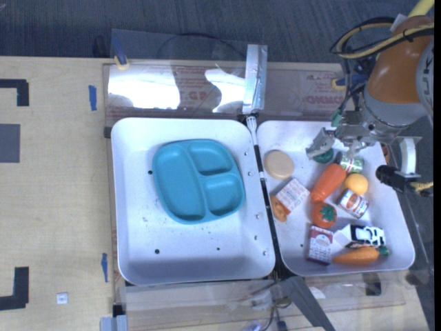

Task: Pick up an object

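**Fingers hanging apart over the toy pile, nothing grabbed yet**

Fingers on the gripper [339,149] look spread a bit with nothing between them, sitting at the back of the right bin [403,250], just above the top end of the long carrot [328,182].

Biggest stuff first: the left bin [131,247] has just a blue divided plate [198,180] parked in the middle, so my guess is that side is the drop-off and the right one is the pick pile. That would explain why everything small is crammed together over there.

The arm [403,74] comes in from the right, wrist bent so the gripper points down into the back of the bin.

The clutter itself: a tan round disc [279,163], a small carton [292,194], a dark red box [320,244], a second carrot [356,256] along the front, a little can [353,203], an orange ball [356,183], and a black-and-white cow-looking toy [367,236]. The long carrot looks like the nearest target, though it touches its neighbours, so a clean pinch seems tricky.
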`<act>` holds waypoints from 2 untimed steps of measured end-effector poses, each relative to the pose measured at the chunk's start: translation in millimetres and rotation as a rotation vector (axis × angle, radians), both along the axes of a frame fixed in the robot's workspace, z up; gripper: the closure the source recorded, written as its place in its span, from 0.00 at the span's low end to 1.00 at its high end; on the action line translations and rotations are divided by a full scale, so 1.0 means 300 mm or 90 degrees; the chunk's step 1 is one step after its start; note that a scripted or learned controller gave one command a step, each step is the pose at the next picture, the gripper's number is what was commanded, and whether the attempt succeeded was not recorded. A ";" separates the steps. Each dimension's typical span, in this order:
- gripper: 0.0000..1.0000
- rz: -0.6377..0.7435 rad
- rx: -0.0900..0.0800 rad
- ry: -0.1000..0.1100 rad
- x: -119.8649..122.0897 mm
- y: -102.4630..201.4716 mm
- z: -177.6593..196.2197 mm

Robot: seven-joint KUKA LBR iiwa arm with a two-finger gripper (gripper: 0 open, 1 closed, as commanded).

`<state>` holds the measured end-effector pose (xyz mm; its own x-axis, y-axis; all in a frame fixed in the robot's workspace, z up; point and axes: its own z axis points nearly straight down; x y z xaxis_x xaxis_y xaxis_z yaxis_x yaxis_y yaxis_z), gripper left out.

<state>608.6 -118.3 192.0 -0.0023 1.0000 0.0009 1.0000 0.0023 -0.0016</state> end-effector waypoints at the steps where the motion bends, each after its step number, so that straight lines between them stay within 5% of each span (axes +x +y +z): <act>1: 0.00 0.009 0.000 -0.016 0.069 -0.047 -0.262; 2: 0.00 0.166 0.011 -0.031 0.033 -0.117 -0.277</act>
